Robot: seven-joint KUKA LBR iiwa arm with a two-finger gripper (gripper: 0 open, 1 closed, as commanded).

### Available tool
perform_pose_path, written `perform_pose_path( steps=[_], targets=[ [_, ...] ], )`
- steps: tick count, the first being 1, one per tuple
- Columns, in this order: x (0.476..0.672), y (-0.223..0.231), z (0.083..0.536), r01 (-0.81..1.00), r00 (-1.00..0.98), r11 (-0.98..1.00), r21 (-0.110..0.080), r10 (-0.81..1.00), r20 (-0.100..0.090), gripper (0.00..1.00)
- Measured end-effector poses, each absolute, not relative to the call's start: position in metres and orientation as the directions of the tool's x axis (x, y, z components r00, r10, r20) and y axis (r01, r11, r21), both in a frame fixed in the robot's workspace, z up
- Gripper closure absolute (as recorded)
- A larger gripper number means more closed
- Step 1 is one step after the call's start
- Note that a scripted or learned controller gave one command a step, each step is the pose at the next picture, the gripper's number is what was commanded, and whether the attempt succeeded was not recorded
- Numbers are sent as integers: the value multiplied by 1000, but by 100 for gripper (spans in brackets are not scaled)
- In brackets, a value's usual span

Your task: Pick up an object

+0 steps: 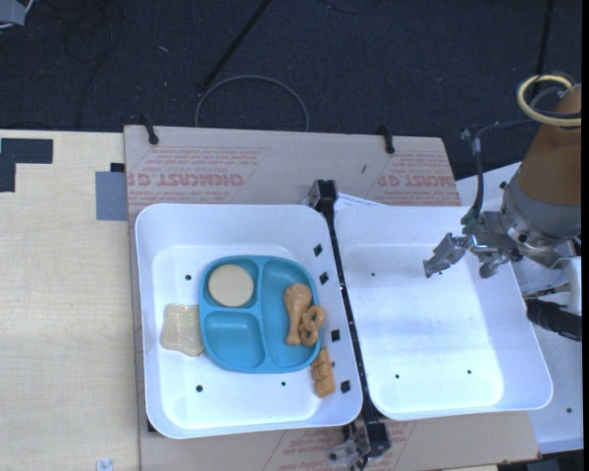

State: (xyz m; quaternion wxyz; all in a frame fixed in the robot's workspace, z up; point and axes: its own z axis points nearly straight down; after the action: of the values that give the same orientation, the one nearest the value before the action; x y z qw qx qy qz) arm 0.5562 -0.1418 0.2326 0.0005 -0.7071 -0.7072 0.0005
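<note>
A grey arm with an orange band is seen reaching in over the right bin (442, 381), its hand (463, 257) hanging above that bin's upper right part, well apart from everything that could be picked up. Whether the hand is spread or pressed together cannot be told from this slanted view. All the candidate objects are gathered in the left bin (167, 400), across the divider from the hand. There a blue tray (238, 341) with compartments lies flat, a round pale biscuit (231, 285) resting in its upper left compartment and a brown twisted toy (302, 314) lying along its right compartment. A pale slice of bread (182, 330) is set just beside the tray's left edge, and a small tan piece (323, 373) sits at the tray's lower right corner, close to the divider. The pick is judged not yet begun: the hand would have to be carried over the divider first.
</note>
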Motion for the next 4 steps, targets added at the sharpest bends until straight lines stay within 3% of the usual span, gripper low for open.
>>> perform_pose_path(
  steps=[1, 3, 4],
  targets=[
    [553, -144, 169, 1000, 0, 0, -8, 1000, 2, 0],
    [552, -135, 86, 1000, 1, -1, -5, 1000, 1, 0],
    [552, -136, 98, 1000, 6, -6, -3, 1000, 1, 100]
  ],
)
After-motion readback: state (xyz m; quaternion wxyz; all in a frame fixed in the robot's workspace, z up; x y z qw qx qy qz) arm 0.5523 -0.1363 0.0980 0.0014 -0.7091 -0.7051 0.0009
